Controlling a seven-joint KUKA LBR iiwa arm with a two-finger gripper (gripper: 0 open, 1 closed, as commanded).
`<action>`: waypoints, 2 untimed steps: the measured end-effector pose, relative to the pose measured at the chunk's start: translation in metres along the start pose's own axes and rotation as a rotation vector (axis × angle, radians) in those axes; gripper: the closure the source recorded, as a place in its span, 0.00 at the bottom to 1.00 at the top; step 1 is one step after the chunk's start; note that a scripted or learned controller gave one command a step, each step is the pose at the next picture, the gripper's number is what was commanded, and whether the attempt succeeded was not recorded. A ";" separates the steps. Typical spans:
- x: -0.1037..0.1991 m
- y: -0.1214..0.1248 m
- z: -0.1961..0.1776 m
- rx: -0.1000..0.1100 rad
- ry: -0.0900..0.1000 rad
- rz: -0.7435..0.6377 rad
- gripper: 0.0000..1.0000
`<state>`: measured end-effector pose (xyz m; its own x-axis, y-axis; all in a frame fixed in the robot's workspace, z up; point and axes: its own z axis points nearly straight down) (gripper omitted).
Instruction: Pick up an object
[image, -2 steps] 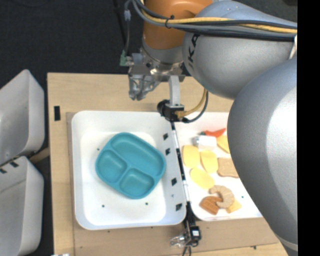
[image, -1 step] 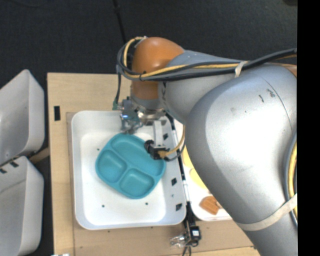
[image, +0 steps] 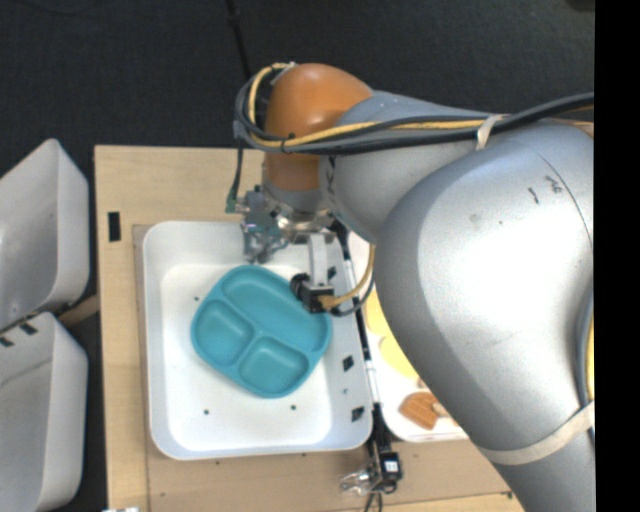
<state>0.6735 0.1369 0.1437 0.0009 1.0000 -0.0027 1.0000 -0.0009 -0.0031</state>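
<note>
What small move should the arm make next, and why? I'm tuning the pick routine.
Probably lower straight down: the gripper hovers at the far rim of the teal divided plate in the left bin, with nothing between its fingers.

A pale wooden tabletop (image: 120, 300) sits against a dark, nearly black floor (image: 120, 70) that runs across the top of the view and down the left side. The wood is light tan with a smooth, even surface, and a small black mark (image: 114, 226) lies near its left edge. Just off that left edge stand two white, rounded plastic pieces (image: 40, 290), one above the other, their make unclear. The light is bright and even, giving soft shadows and a mild sheen on the white surfaces.
</note>
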 end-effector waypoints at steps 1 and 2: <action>0.008 -0.080 0.024 -0.003 0.001 0.002 1.00; 0.005 -0.097 -0.034 0.002 0.000 0.002 1.00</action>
<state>0.5762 0.1425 0.1784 0.0031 1.0000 -0.0026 1.0000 -0.0031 -0.0049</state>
